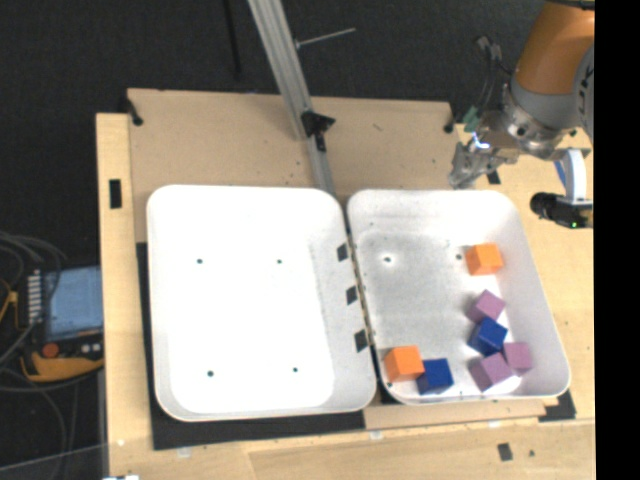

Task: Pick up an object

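Camera view looks down on a worktop [120, 268] bearing two shallow white bins side by side. The left bin [250, 298] sits beside the right bin [420, 268], and the right one carries all the blocks. An orange block [485, 258] lies alone near the far right side; a purple block [488, 304] touches a blue block [489, 335] just below it; two more purple blocks [505, 365] sit close together in the near right corner; and a second orange block [404, 361] rests against a second blue block [435, 375] at the near wall. The gripper [472, 163] hangs off the grey and orange arm [550, 58] over the far rim of the right bin, well apart from every block, and nothing is seen between the jaws; whether they are spread or closed I cannot tell at this size. Judging from this, the pick has not yet begun: every block lies in the bin, and the approach, the descent, the closing and the lift are all left to do. The lone orange block looks the easiest target, with clear space around it.
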Available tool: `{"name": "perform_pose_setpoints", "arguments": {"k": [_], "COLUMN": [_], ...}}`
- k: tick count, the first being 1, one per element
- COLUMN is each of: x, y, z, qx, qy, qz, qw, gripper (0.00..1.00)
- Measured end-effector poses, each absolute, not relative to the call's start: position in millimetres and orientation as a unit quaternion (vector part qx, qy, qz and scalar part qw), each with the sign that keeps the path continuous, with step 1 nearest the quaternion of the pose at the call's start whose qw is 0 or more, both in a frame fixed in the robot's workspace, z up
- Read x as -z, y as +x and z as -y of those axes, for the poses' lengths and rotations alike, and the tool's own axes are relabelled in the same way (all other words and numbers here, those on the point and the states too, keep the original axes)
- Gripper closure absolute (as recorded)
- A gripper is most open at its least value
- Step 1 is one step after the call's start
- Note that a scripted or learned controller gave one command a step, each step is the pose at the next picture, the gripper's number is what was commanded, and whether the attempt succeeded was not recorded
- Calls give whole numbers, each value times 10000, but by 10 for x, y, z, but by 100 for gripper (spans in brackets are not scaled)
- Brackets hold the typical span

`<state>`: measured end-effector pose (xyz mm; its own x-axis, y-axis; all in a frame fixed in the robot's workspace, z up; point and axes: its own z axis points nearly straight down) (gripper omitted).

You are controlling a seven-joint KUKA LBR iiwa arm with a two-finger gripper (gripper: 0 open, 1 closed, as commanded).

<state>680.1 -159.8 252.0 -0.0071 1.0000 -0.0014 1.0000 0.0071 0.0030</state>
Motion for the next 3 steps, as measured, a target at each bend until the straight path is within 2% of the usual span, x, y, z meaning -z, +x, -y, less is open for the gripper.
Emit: {"name": "perform_pose_setpoints", "arguments": {"k": [3], "x": [-2484], "y": [6578], "z": [51], "qx": [-2], "qy": [7049], "qz": [-7093], "qw": [-7], "gripper": [100]}}
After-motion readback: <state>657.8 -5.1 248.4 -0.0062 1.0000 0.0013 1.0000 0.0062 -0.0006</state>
